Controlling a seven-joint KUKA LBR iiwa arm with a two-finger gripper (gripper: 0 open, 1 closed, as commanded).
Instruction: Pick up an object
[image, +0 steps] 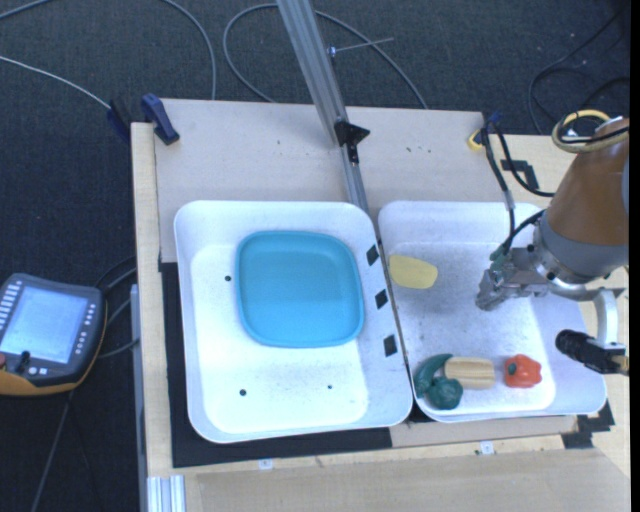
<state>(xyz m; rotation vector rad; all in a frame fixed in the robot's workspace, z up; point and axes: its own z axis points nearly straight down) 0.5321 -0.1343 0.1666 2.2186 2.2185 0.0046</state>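
Lying near the gripper (497, 288): yellow piece (413, 271).

1. The arm (590, 205) shows a broad orange band over a pale grey wrist collar.
2. Black cables loop off the arm's casing toward ten o'clock.
3. The gripper (492, 294) is a compact block of dull grey metal.
4. A white bracket carrying a black cylinder juts out at five o'clock.

Even, fairly bright overhead light washes the white bins (200, 330) nearly featureless at frame centre, shadows stay soft and short, the dark floor (60, 150) at left is dim, and detail is slightly soft throughout.
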